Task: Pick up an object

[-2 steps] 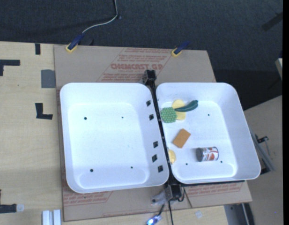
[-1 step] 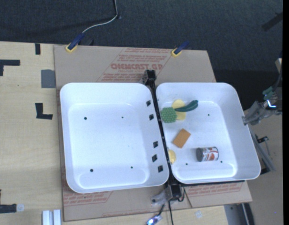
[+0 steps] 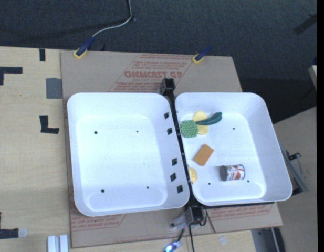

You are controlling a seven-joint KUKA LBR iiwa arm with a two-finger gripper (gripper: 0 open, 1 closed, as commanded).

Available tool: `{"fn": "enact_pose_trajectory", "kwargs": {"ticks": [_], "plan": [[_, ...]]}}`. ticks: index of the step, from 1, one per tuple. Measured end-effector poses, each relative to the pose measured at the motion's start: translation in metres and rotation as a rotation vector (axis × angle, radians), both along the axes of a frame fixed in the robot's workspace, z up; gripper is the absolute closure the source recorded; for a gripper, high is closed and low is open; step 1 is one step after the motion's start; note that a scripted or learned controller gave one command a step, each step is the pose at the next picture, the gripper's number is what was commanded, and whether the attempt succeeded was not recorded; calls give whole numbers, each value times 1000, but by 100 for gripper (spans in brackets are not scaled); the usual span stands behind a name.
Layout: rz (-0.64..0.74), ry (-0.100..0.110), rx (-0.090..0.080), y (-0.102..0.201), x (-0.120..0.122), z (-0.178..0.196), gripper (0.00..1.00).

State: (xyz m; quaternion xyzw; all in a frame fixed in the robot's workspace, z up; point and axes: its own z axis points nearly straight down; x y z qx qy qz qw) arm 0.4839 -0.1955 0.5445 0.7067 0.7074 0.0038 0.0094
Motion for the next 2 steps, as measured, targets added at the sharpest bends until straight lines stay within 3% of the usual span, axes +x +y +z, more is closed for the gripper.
{"fn": "enact_pose_trajectory", "kwargs": {"ticks": [1,2], "plan": [[2,36,13,47,-2,-186,100],[1,1,2,35,10,-33,100]]}}
